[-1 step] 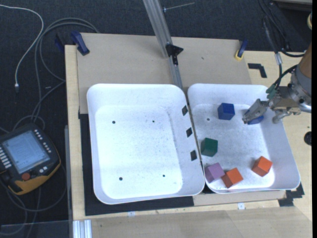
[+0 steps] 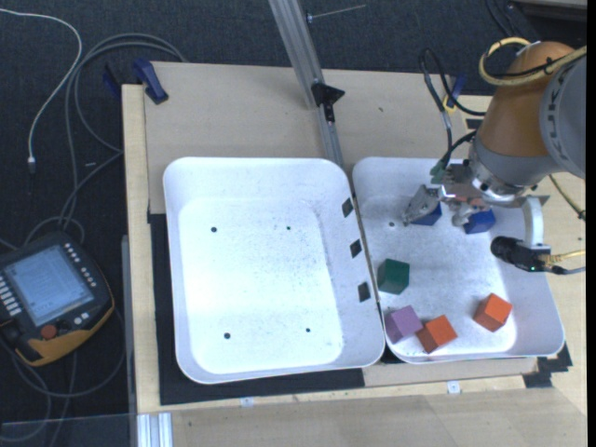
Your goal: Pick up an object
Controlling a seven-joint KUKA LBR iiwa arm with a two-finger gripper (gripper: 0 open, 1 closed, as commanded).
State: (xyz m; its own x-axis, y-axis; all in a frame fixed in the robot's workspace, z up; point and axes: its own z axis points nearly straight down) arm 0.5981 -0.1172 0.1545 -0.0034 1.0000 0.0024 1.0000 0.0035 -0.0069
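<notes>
My gripper [image 2: 440, 210] hangs low over the back of the right bin [image 2: 535, 343], its two fingers spread apart and open. A blue block [image 2: 427, 215] lies right by the left finger, on its inner side. A second blue block [image 2: 480, 221] lies just outside the right finger. I see nothing clamped between the fingers. Nearer the front, a green cube [image 2: 394, 275] sits by the bin's left wall. A purple cube [image 2: 404, 322] and an orange cube [image 2: 437, 332] touch at the front edge, and another orange cube [image 2: 493, 311] sits to their right.
The left bin [image 2: 186, 277] adjoins the right one. A slanted aluminium rail [image 2: 300, 40] crosses the bench's back edge above the bins' seam. Cables and a black connector [image 2: 518, 251] hang off the wrist over the right bin.
</notes>
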